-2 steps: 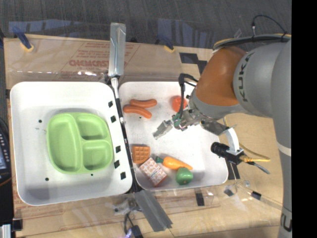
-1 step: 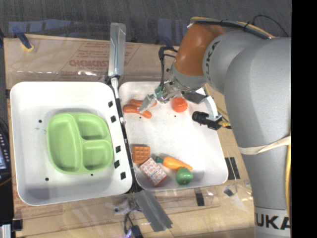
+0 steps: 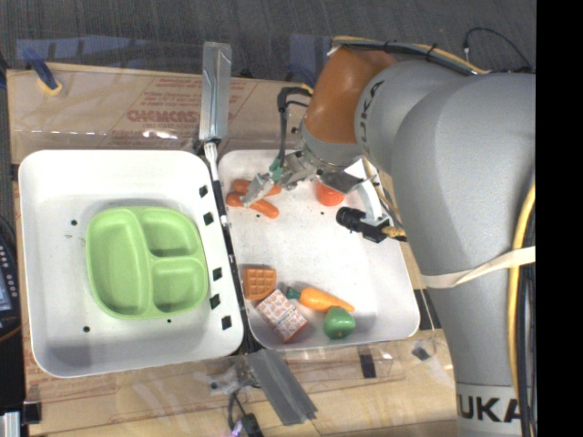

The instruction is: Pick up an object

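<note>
A green divided plate (image 3: 146, 262) is seen in the left bin (image 3: 55, 335), while the gripper (image 3: 266, 186) is lowered over orange toys (image 3: 253, 200) in the right bin (image 3: 396, 285).

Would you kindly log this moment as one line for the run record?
arm: over right bin | hand: low at far-left corner, by orange pieces | grasp: unconfirmed | left bin: green divided plate

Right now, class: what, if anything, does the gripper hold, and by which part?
It cannot be told: the gripper is down among the orange pieces in the right bin, with no visible hold.
</note>
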You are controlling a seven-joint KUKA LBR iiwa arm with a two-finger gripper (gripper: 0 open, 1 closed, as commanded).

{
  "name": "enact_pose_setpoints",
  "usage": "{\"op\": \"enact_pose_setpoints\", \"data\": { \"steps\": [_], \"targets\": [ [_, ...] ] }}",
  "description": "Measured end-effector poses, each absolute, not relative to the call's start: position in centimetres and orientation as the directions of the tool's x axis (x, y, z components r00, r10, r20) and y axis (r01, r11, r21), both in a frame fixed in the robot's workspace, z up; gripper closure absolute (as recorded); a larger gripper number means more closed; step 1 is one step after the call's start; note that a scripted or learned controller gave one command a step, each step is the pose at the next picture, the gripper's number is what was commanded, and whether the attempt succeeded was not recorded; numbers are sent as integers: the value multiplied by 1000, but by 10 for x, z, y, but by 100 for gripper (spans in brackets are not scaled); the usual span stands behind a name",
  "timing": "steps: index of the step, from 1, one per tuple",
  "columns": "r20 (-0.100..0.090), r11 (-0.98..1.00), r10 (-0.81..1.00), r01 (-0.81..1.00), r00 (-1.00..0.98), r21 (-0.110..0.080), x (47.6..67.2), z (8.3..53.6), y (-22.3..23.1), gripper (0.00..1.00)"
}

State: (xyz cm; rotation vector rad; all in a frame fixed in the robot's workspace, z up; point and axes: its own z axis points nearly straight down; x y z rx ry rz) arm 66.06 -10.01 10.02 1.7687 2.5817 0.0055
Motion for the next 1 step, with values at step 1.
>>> {"op": "enact_pose_setpoints", "data": {
  "steps": [1],
  "targets": [
    [0, 366, 931, 931, -366, -2, 657, 104, -98, 100]
  ]
}}
